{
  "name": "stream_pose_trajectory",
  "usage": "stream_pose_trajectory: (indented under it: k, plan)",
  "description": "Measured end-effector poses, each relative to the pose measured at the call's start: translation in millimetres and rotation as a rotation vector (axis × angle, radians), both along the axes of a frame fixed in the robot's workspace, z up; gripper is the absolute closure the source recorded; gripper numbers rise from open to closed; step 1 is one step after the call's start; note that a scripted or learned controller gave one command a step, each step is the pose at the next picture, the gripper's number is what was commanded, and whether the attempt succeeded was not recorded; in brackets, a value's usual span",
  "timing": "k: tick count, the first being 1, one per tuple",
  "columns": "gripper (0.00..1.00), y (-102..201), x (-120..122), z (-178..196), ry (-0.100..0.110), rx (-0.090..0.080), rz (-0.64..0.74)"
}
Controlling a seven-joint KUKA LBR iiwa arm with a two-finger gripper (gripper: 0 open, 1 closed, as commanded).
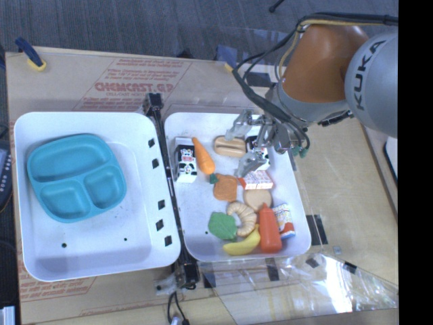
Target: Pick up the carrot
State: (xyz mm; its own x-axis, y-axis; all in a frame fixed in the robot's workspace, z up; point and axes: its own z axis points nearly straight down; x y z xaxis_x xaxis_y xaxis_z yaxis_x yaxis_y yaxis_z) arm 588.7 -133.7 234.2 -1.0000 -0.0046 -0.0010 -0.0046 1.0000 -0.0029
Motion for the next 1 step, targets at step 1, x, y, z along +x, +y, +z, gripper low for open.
stream_pose_trajectory:
  k: [1]
  plan:
    - [0.0, 38.0, 15.5, -113.9, -0.018, 0.0, 0.129]
